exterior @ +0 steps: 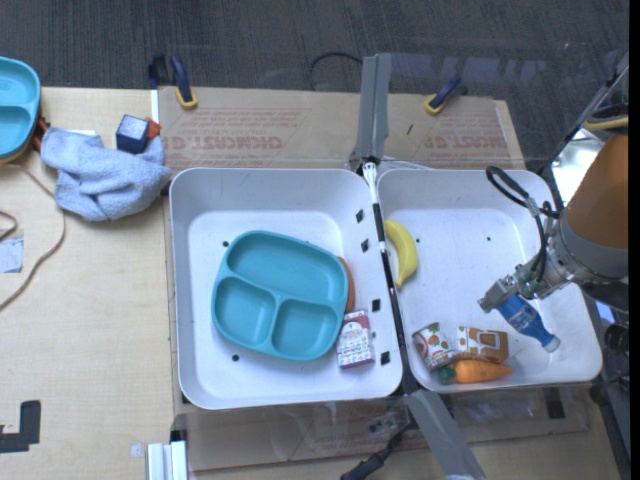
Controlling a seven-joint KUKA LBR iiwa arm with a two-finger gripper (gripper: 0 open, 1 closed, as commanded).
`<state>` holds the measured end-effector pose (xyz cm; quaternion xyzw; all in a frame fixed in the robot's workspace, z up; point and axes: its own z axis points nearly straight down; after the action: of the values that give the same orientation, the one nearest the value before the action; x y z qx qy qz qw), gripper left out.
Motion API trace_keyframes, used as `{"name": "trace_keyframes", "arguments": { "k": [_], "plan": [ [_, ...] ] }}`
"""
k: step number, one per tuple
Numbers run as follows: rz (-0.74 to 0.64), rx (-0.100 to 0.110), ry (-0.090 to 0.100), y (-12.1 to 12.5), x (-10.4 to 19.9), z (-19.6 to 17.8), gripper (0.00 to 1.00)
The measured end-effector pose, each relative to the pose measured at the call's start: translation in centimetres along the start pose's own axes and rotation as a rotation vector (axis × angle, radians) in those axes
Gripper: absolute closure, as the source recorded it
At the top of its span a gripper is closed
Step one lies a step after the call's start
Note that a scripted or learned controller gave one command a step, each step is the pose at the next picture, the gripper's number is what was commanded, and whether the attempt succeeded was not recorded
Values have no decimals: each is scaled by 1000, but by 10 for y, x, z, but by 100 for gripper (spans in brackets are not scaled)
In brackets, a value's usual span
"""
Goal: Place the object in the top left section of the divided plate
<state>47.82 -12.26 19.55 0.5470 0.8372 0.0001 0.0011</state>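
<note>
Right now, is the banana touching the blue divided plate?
Apart. The camera view shows the banana in the right bin, against its left wall, while the blue divided plate lies in the left bin, with the bin walls between them.

Far left of the gripper, a blue plate is cut by the picture's edge; the gripper's finger gap is too small to tell.

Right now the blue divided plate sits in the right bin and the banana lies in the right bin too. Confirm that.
Not quite. The camera view shows the plate in the left bin, not the right one. The rest holds: the banana lies in the right bin, near the divider between the two.
</note>
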Motion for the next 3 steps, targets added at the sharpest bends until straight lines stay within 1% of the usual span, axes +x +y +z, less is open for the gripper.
{"name": "trace_keyframes", "arguments": {
  "k": [1, 2, 3],
  "plan": [
    [-400, -1, -1, 76, 46, -18, 100],
    [-614, -1, 0, 113, 114, -17, 100],
    [-614, -1, 0, 113, 114, -17, 0]
  ]
}}
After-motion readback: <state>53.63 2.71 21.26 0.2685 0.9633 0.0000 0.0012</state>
